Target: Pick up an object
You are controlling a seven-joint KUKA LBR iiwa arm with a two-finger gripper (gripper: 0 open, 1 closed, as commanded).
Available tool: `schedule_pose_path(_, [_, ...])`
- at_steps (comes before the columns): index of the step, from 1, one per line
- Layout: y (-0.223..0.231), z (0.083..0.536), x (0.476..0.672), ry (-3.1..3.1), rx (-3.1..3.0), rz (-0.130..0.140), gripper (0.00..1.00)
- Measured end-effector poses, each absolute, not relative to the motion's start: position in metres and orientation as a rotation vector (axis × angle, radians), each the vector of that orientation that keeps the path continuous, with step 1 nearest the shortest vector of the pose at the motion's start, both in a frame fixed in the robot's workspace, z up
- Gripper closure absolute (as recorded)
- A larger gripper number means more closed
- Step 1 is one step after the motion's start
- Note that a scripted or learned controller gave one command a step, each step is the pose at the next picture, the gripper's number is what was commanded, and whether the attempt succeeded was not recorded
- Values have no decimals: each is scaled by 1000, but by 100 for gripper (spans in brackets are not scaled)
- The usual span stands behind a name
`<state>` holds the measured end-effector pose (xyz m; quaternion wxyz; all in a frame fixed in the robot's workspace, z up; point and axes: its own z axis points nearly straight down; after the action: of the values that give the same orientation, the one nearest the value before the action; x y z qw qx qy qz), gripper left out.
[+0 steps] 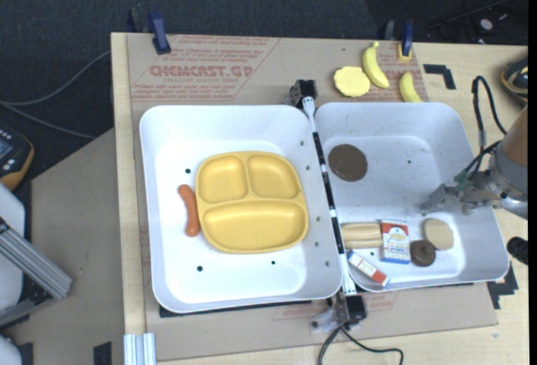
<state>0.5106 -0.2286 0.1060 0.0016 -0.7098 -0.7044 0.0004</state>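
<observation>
We are in the approach, with nothing lifted yet. Our gripper reaches into the right bin from the right, low over its floor, just above the tan puck. We cannot tell how its hand is set; it is too small and blurred here. No object sits in it that we can see.

The candidates lie along the bin's near side: the puck, a dark cookie touching it, a red box, a bread stick and a small carton. A brown disc rests apart, farther back. The left bin bears a yellow tray and a sausage.

Next we judge the gripper must centre over one piece, likely the puck, then descend without nudging the cookie.
</observation>
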Motion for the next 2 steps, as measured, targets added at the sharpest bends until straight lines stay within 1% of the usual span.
schedule_pose_path(1, [-176,84,592,-2233,-2216,-7,0])
schedule_pose_path(2, [-217,85,541,-2216,-2220,-1,0])
